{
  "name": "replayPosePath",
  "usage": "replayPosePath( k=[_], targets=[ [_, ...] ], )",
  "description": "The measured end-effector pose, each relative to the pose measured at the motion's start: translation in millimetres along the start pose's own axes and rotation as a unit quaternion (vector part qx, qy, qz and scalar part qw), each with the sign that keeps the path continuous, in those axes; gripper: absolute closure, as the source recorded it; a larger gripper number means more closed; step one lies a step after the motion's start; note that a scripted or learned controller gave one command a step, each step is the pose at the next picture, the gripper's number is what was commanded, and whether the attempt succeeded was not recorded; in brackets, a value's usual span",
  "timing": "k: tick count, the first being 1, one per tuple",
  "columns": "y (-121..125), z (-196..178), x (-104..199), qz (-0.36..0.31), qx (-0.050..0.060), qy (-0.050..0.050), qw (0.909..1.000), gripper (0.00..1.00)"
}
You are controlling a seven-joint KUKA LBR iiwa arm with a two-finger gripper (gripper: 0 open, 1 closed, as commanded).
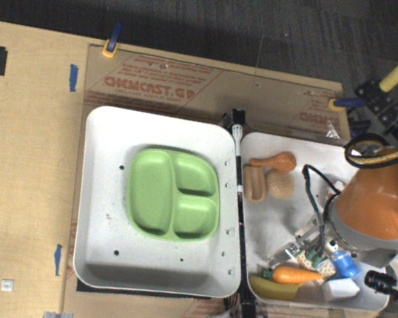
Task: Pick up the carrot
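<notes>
I see the orange tapered plastic carrot (299, 276) lying at the right white bin's (272, 226) near edge, upon a yellow-green piece. The jaws (310, 248) hover just above; I cannot tell their state. Next: descend squarely, close.

We see even, fairly bright overhead light with soft shadows; the left bin (99, 176) gleams at its rim toward nine o'clock. Toward twelve o'clock the background falls dark. The picture is slightly soft and grainy, blurrier toward three o'clock.
</notes>
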State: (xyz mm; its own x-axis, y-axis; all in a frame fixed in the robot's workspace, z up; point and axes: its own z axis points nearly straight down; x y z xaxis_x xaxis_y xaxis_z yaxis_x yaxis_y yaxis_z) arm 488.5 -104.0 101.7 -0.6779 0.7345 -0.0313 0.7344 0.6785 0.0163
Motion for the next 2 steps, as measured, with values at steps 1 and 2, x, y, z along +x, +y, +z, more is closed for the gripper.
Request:
replayPosePath(
  k=[1,2],
  targets=[
    [4.0,9.2,5.8,-0.097,-0.001,0.005,0.9953,0.00],
    [5.8,-0.2,4.0,-0.096,-0.004,0.000,0.9954,1.00]
  ],
)
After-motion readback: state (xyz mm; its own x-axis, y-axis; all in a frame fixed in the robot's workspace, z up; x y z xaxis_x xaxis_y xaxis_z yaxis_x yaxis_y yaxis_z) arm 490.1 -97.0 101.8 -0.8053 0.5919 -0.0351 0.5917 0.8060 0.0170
